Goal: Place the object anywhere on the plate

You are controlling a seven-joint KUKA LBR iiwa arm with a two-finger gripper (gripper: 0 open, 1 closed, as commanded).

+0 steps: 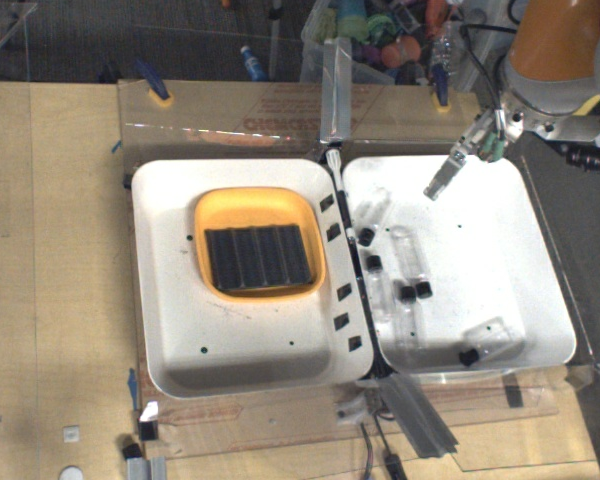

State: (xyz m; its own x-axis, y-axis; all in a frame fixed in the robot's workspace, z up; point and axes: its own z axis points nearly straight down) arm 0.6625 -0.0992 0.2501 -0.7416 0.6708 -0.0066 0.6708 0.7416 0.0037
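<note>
No text can be read. Faint reddish print runs across the clear sheet (230, 113) lying just behind the left bin (170, 358), but its letters are too blurred to make out.

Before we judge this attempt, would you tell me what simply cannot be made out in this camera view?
- Gripper: small and slanted, so whether its fingers are open or shut is unclear.
- Arm: cut off by the top and right edges.
- Clear objects in the right bin: transparent against white; their outlines, number and kind are uncertain.
- Yellow plate in the left bin: a dark ribbed block hides its centre.
</note>
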